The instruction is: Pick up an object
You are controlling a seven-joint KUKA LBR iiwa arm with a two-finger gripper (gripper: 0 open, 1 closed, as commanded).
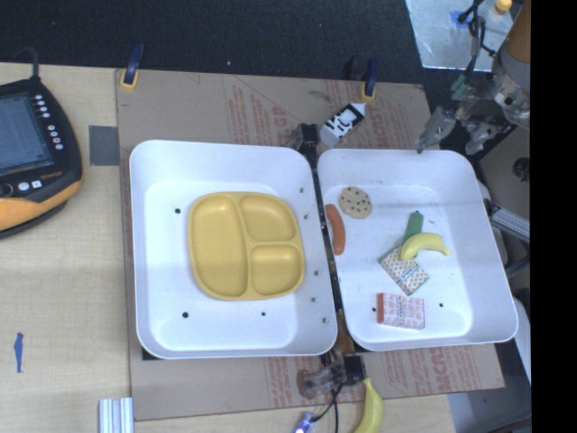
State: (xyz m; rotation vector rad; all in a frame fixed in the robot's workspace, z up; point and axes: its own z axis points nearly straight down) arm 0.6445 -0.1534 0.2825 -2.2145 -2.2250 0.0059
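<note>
The jaws (448, 130) are hanging past the far right corner of the right bin (478, 242), above the cardboard, with two grey fingers pointing down and a gap showing between them; nothing is sitting between them. The arm's wrist is rising toward the right edge, with cables around it.

Inside the right bin, well apart from the jaws, a cookie (355, 202) is lying at the far left, with a sausage (336, 228) just near of it along the left wall. A banana (424, 244) is resting toward the middle, touching a green piece (414, 223) on its far side. A patterned packet (404, 271) is lying just near the banana, and a red packet (399, 310) is sitting nearer still. Nothing is standing over these items.

The left bin (153, 242) is carrying a yellow tray (245, 244). A black-and-white item (343, 122) is lying on the cardboard beyond the bins. A second banana (370, 409) is lying at the near edge. A pendant (32, 152) is sitting on the desk (63, 314) at far left.
</note>
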